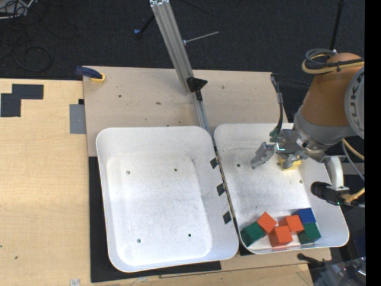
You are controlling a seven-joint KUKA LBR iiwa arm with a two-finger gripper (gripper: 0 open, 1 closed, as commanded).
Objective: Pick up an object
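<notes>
My gripper (277,158) hangs over the upper part of the right bin (262,186), and its fingers look spread open. One grey finger (260,157) points down to the left. A small yellow object (290,164) shows partly under the gripper's right side, touching or very near the other finger; I cannot see it clamped. Several blocks lie clustered in the bin's near right corner: a green one (253,233), three orange ones (267,222) (281,236) (294,223), a blue one (306,215) and a dark green one (309,234).
The left bin (155,195) lies beside the right one, with black clips (221,189) along the shared rim. A slanted aluminium bar (175,43) rises behind the bins. The arm's grey and orange body (330,106) hangs over the right bin's far right side.
</notes>
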